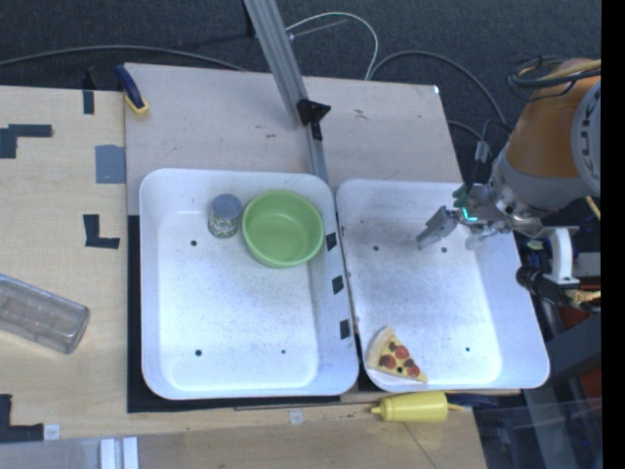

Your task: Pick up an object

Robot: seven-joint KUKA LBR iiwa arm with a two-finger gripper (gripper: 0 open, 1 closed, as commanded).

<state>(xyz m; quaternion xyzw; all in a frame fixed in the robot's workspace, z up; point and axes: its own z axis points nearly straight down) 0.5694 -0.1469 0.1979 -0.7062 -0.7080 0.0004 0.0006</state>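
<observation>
My gripper point(455, 227) looks spread and empty; I judge the flat, light toy pizza slice point(395, 356) awkward, best pinched across its crust.

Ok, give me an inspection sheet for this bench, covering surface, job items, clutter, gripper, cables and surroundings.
Surface: two shallow white bins side by side, left bin and right bin, on a pale bench.
Job's things: round green plastic bowl and small grey-lidded can in the left bin; toy pizza slice in the right bin's near left corner.
Clutter: yellow bottle lying at the front edge; clear plastic container on the left.
Gripper: two-finger gripper over the right bin, holding nothing.
Cables: white cable looping behind the bench.
Surroundings: slanted metal pole; dark carpet.
</observation>
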